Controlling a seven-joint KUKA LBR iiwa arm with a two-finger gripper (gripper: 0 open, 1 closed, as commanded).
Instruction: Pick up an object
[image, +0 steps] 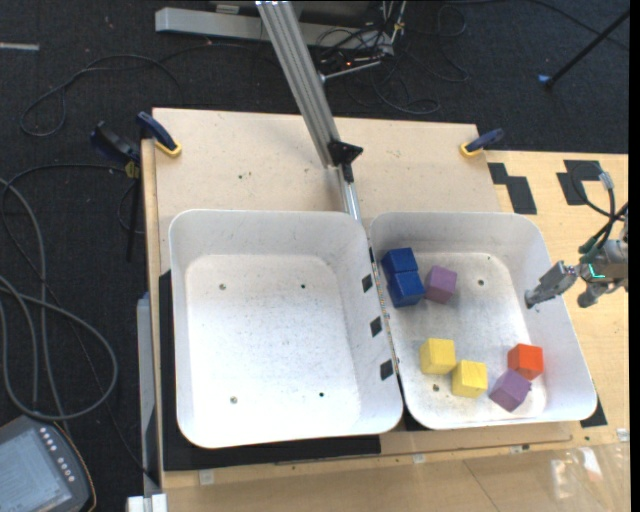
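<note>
I read the scene from the fixed overhead view, largest thing first. The table (250, 160) carries two shallow white bins side by side: the left bin (190, 300) fills the centre-left of the frame, and the right bin (480, 235) sits lower right and holds every loose piece.

Inside the right bin, two blue blocks (403, 275) lie touching near its upper-left wall, with a purple cube (441, 283) just beside them. Two yellow cubes (438, 355) (470, 377) lie toward the lower middle. An orange cube (526, 359) and a second purple cube (510, 389) lie together near the lower-right corner.

The gripper (545, 290) hangs at the bin's right rim, at the frame's right edge. Whether its fingers are spread or pressed together I cannot tell, and I see nothing between them.

The relation that matters: the orange cube lies nearest, below and slightly left of the gripper in the frame. I judge it the likeliest target; the other pieces lie farther left.
</note>
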